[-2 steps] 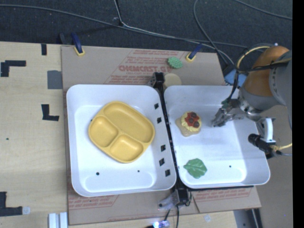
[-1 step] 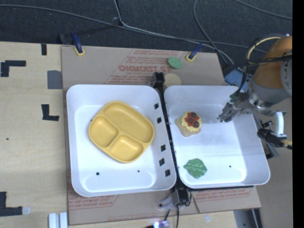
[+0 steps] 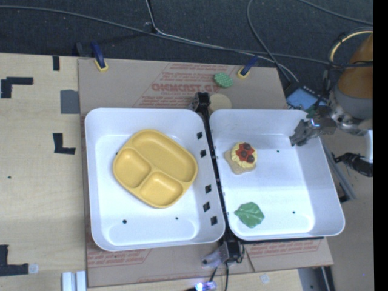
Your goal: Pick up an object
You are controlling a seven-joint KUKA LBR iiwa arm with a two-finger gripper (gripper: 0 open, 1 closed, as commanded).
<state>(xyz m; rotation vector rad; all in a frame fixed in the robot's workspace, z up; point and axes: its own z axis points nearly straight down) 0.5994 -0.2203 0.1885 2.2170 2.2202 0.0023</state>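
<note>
I've got the pincer hovering over the right bin's far right edge, can't tell its state, nothing held, still approach step, so next I swing left and down toward the toy pizza slice mid-bin or green leaf.

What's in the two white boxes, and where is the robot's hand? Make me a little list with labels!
left bin: white, holds a yellow divided plate
right bin: white, holds two small things
toy pizza: near the right bin's left wall, red bits on top
green leaf toy: near the right bin's front edge
hand: over the right bin's far right corner, apart from both toys
outside the bins: small green thing on the cardboard behind
</note>
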